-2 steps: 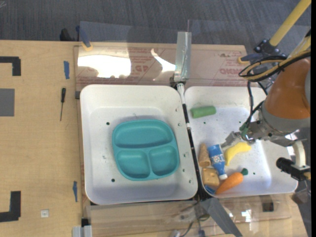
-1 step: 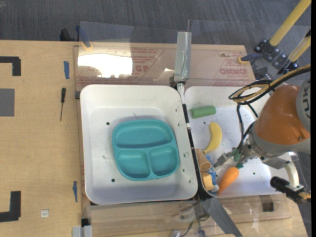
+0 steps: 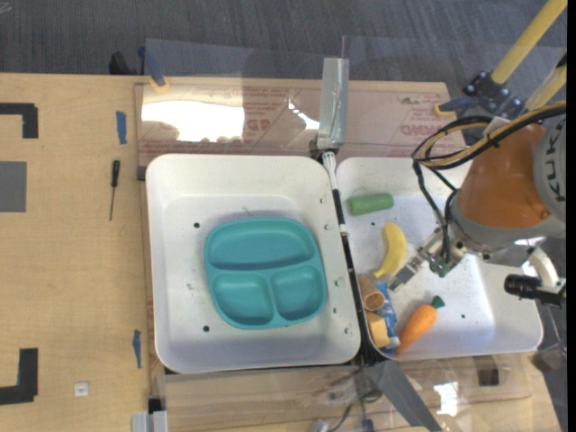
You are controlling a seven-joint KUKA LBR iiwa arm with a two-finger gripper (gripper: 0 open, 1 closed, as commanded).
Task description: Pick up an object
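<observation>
Approach step: your pincer [image 3: 416, 269] hangs right of the banana [image 3: 391, 250], can't tell its state; next, lower onto it.

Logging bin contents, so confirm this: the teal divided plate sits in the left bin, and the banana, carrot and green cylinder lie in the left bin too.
Not quite. The camera view shows the teal divided plate in the left bin, but the banana, carrot and green cylinder lie in the right bin.
</observation>
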